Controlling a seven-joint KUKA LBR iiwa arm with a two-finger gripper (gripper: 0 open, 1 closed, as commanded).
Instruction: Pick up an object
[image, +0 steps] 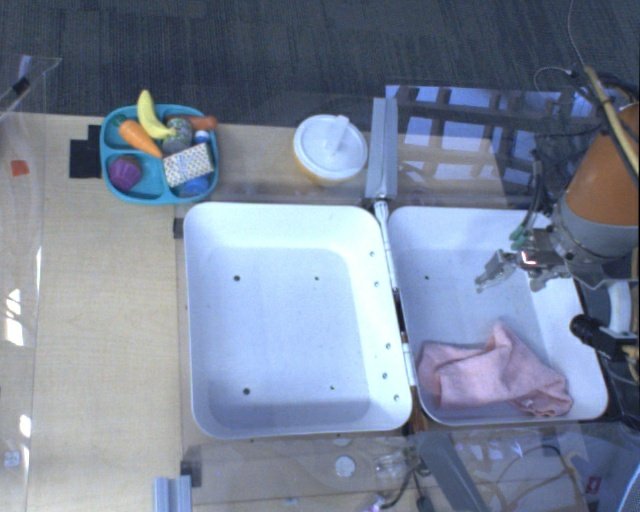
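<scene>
Pink cloth (492, 374), crumpled and soft, lay heaped against the near wall of the right bin (440, 240), spreading across most of that bin's front edge. Above it, and off toward the arm's side, the gripper (510, 268) hung over the bin's bare white floor, well apart from the cloth, nothing between its fingers. From where I stood the two metal fingers looked spread, one tip pointing out toward the bin's middle, the other nearer the wrist, with a small red glow by the wrist. The grey arm (600, 200) with its orange band came in from the right, over the bin's far corner. So the cloth sat below and nearer the front than the hand, a clear gap of white floor between them. The left bin (200, 300) sat alongside, touching at the middle seam. Beyond the bins, a blue tray of toy food (158, 152) and a white lidded cup (330, 147) rested on the wooden bench (90, 330).
</scene>
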